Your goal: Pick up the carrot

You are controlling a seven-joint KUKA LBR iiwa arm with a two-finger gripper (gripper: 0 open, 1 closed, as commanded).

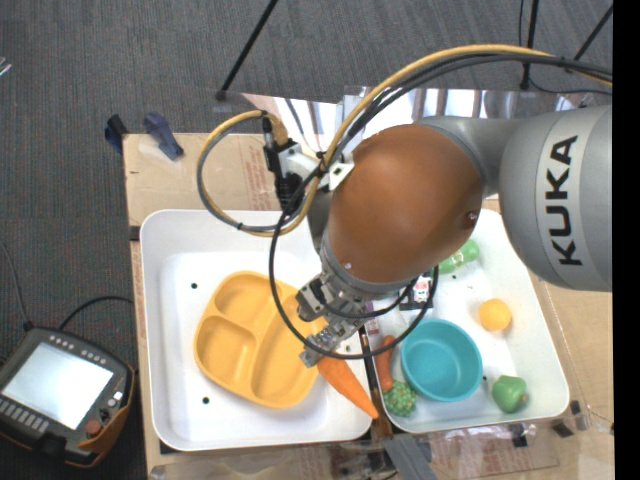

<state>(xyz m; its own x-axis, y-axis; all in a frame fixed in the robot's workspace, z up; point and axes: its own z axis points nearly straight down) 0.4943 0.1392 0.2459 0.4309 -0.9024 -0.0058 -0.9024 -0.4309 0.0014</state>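
Presently the carrot [346,382] lies at the near edge of the left bin [160,268], its thick end up against the yellow divided plate [250,343] and its point running down toward the wall shared with the right bin [545,368]. The gripper [330,340] hangs directly over the thick end, beneath the arm's bulky orange-brown joint; whether the jaws are wide, narrow or closed on the carrot cannot be told, since the wrist hides them and the contact point is in shadow. The carrot appears to be a toy: judged light, rigid and smooth-skinned, so likely to slip or swing if gripped near the tapered tip. The sounder hold would be across the thick upper half, jaws set square to its length, where the body is widest and the balance best. Risk noted: the plate rim sits touching or just beside that thick end, leaving little room for one finger, and the bin wall crowds the tip. In the right bin stand a teal bowl [440,360], a small orange fruit [494,315], a green pepper [508,393] and a knobbly green piece [400,398], all apart from the carrot except the last, which is near its tip across the wall.
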